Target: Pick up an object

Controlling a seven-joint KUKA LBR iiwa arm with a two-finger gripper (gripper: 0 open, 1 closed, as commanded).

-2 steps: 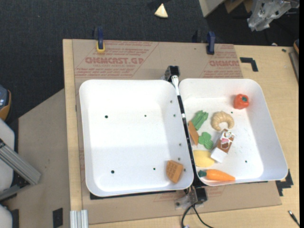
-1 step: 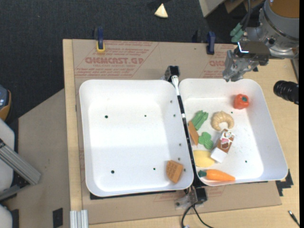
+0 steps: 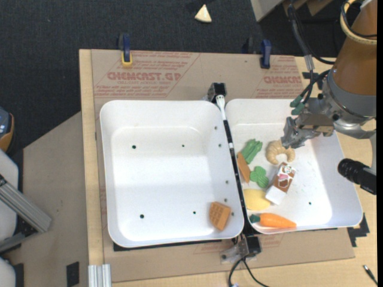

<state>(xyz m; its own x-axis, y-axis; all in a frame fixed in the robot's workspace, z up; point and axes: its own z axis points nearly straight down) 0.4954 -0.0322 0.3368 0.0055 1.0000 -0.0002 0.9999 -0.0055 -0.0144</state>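
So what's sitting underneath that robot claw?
A tan ring-shaped pastry toy lies just below the gripper in the right bin. The gripper covers its upper edge.

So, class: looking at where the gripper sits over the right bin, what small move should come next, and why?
Probably a short descent straight down. The gripper sits just above the tan ring-shaped pastry in the right bin, nearly touching its upper edge, and nothing shows between its fingers. The milk carton lies close below the pastry, so keeping the drop vertical seems safest.
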